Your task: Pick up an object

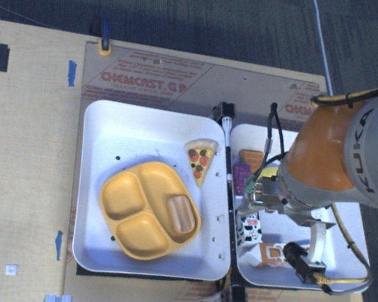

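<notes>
My gripper (255, 200) hangs low over the left part of the right bin (353, 228), under the grey arm with its orange band. Just beneath it lies a white item with black spots (250, 230). A purple object (242, 174) and an orange-brown one (250, 156) lie behind the gripper, partly covered by it. A small orange and white piece (273, 253) rests near the bin's front. The arm hides much of this bin.
The left bin (100, 133) holds a yellow divided plate (126, 197) with a brown sausage (180, 213) in its right compartment, and a toy pizza slice (201, 157) at the back right. A black bar (228, 195) runs between the two bins.
</notes>
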`<state>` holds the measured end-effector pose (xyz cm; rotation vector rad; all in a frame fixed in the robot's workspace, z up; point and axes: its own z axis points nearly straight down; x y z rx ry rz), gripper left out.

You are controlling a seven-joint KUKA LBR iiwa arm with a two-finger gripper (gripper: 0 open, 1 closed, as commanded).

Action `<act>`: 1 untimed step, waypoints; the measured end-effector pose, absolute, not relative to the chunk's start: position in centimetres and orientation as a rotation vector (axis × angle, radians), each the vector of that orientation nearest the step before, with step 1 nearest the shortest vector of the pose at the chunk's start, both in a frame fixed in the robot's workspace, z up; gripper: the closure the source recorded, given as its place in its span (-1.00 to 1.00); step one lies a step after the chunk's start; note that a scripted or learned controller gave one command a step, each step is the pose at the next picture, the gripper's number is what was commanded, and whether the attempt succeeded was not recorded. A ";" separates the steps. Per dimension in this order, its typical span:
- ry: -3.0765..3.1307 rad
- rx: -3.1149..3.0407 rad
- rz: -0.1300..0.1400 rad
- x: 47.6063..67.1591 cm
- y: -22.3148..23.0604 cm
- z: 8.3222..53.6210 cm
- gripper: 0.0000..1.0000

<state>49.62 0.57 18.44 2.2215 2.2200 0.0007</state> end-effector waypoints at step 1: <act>2.221 2.219 0.002 59.4 2.5 21.7 1.00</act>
